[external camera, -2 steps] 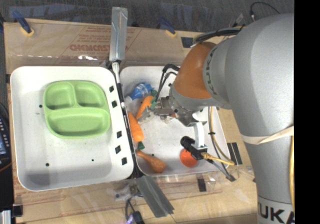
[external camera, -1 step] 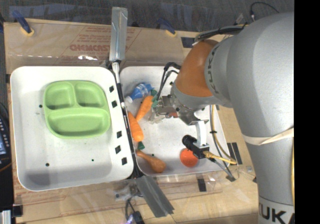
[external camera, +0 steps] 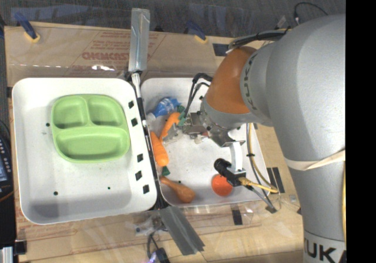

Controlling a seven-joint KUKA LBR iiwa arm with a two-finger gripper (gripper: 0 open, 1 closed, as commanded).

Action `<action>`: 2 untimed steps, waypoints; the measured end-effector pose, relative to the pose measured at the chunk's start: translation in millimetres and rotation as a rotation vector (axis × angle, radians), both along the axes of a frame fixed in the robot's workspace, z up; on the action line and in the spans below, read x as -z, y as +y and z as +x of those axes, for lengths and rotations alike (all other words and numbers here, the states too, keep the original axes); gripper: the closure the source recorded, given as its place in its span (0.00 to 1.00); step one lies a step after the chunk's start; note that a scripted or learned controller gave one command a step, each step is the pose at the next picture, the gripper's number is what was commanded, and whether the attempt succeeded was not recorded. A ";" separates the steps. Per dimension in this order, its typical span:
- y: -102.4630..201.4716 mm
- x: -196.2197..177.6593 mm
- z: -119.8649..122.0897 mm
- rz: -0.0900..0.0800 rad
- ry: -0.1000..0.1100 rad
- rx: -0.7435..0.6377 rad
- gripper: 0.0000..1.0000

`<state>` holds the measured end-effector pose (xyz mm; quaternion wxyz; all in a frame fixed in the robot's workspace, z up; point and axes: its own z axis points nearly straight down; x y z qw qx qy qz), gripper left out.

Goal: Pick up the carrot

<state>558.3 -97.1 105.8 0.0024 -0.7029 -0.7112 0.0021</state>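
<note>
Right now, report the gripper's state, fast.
Gripper: down in the right bin, right beside a carrot; whether it is open, closed or holding anything cannot be told.

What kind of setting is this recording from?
Most likely a robotics lab bench: two white bins side by side on cardboard, toy food such as a carrot, and a green divided plate.
</note>
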 end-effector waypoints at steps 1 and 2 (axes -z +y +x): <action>6.1 14.7 48.9 0.000 -0.003 0.055 0.00; -25.3 -9.0 47.8 -0.001 -0.007 -0.304 0.00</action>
